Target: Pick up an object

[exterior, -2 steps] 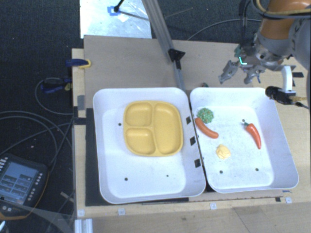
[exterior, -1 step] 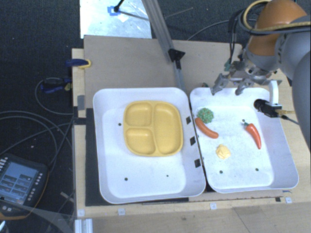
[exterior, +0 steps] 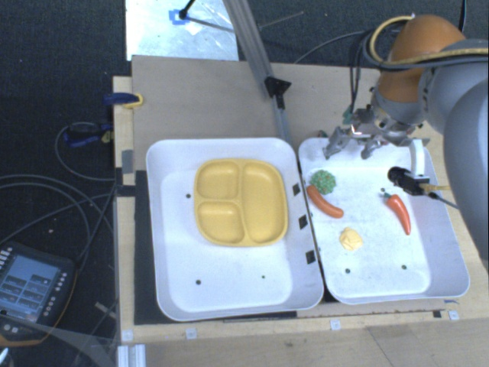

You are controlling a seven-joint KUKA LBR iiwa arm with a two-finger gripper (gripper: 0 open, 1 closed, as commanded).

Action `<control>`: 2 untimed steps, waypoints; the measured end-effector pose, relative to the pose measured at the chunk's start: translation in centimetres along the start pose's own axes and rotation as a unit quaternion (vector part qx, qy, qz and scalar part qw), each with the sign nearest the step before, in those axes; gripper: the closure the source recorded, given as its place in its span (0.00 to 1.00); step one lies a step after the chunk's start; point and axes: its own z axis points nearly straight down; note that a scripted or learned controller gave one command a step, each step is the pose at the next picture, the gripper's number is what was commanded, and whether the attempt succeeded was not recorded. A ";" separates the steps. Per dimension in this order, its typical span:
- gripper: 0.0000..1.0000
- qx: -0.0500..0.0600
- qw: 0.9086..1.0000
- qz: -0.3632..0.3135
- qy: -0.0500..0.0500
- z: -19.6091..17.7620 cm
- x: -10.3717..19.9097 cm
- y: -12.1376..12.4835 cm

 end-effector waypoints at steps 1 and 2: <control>0.00 0.002 1.000 0.001 0.000 5.0 0.0 -0.1; 1.00 0.000 1.000 0.000 -0.001 3.7 -0.1 0.1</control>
